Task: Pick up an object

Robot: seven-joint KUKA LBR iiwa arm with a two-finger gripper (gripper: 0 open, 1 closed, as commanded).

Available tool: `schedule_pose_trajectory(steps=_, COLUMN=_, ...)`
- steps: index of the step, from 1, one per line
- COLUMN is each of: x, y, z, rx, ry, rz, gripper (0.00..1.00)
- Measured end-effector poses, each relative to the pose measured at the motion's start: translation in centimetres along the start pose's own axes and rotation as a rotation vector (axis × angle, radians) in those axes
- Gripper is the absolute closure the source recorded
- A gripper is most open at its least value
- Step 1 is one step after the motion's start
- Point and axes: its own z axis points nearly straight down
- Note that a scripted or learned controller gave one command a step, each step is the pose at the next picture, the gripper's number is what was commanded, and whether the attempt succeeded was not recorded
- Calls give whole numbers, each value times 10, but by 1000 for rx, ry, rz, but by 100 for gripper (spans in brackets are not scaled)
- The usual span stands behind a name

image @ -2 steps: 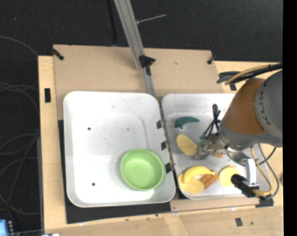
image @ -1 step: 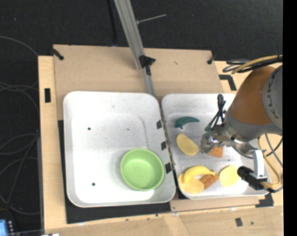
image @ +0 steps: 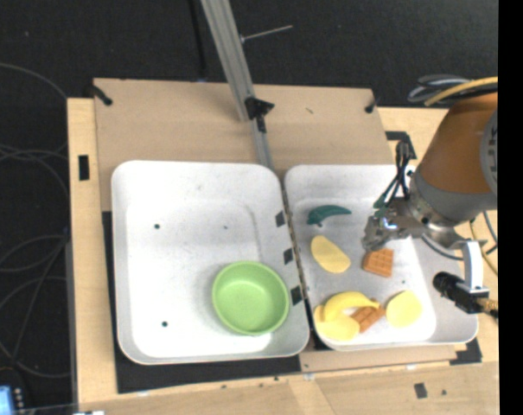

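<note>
The left shallow white plastic bin [image: 157,206] carries a round green plastic bowl [image: 251,296] at its 5 o'clock corner; the other floor area is open. The right shallow white plastic bin [image: 347,184] holds the gripper [image: 380,236] at centre, finger state undeterminable. An orange waffle-textured wedge [image: 379,262] lies directly at its 6 o'clock. A yellow oval piece [image: 329,254] lies at 9 o'clock, a teal curved piece [image: 328,214] at 10 o'clock. Yellow pieces [image: 343,314] crowd the 6 o'clock rim.
</note>
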Motion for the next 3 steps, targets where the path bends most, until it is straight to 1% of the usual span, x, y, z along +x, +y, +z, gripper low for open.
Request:
schedule_pose_trajectory(steps=1, x=-8, y=-3, z=-48, rx=-1, ry=-1, rz=0, gripper=100)
schedule_pose_trajectory(steps=2, x=40, y=11, z=-56, rx=4, ry=2, rz=-4, gripper=100)
schedule_pose_trajectory(steps=3, x=84, y=28, z=-44, rx=5, ry=0, rz=-2, gripper=100)
